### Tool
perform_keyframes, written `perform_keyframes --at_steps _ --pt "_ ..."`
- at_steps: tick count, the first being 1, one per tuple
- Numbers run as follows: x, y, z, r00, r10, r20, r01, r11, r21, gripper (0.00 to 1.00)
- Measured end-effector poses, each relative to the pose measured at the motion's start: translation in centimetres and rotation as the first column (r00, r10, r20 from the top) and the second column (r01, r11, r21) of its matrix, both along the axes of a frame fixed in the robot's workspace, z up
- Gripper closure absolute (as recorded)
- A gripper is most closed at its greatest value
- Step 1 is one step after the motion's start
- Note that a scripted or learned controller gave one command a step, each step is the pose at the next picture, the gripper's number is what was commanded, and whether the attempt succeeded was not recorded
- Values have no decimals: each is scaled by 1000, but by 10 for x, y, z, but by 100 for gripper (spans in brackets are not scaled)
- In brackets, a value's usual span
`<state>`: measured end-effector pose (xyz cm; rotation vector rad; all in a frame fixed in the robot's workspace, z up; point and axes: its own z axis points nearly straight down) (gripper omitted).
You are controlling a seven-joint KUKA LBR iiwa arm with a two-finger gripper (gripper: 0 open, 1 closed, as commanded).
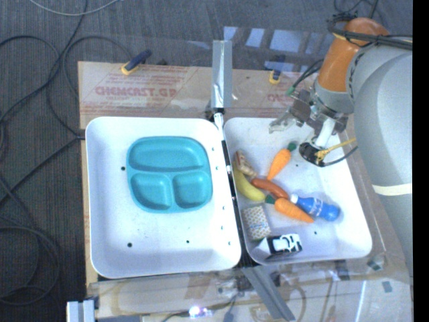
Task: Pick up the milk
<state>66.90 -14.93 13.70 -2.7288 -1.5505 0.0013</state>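
The bench (pixel 154 89) bears two white bins (pixel 107 247) side by side.

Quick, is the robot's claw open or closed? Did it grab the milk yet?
Gripper: open, holding nothing, up at the far end of the right bin. The milk sits untouched at the near end.

A divided tray (pixel 170 172) is lying in the left bin (pixel 107 247). In the right bin (pixel 348 240), two carrots (pixel 279 162), a banana (pixel 247 186) and a bottle (pixel 320 207) are sitting mid-bin, with what may be the milk (pixel 284 244) nearest.
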Motion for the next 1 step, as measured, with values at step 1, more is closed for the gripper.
perform_keyframes --at_steps 1 --pt "-70 -60 28 999 36 -2 -36 999 -4 0"
